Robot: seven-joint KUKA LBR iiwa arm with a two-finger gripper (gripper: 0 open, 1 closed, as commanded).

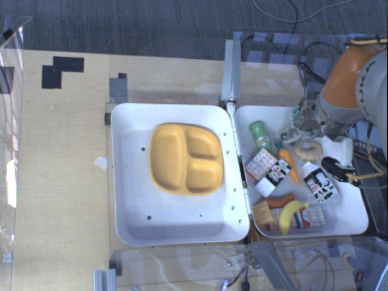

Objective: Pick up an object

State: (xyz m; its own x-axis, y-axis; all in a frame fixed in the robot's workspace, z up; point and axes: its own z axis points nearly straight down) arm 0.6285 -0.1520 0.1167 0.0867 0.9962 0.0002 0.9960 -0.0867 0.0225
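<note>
The tool (295, 133) is hanging low beside the small orange plastic carrot (289, 163), probably positioning for a grasp; whether it is clenched cannot be told.

- Grey rounded arm (374, 90) at right edge of frame, broad orange band above wrist.
- Metallic gripper (297, 135), thin black cables near wrist.

The arm (357, 83) is cut off at the right edge, and its end effector (298, 133) hides its fingers.
</note>
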